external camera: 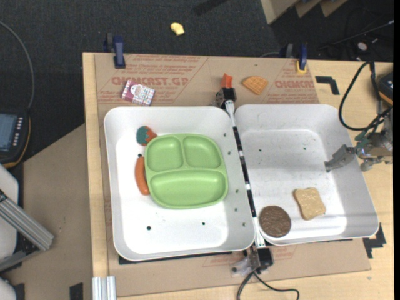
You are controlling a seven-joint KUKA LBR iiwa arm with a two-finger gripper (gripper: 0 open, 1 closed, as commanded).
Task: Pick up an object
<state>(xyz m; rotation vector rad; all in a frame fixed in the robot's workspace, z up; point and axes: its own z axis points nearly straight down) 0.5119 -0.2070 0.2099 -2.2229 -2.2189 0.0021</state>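
The right bin (281,120) holds a tan slice of bread (310,203) near its front right and a round brown patty (275,221) at its front left corner. In the left bin (125,167) a green divided plate (185,170) lies with an orange sausage (142,175) along its left side and a small teal and red piece (146,135) at its back left corner. My gripper (340,158) sits low at the right bin's right wall, behind and to the right of the bread and apart from it. Nothing shows in it.
On the cardboard behind the bins lie an orange waffle piece (254,84), a pink packet (137,92) and an orange-topped clamp (226,87). Blue clamps (117,50) hold the board's back edge. Cables (356,99) hang at the right.
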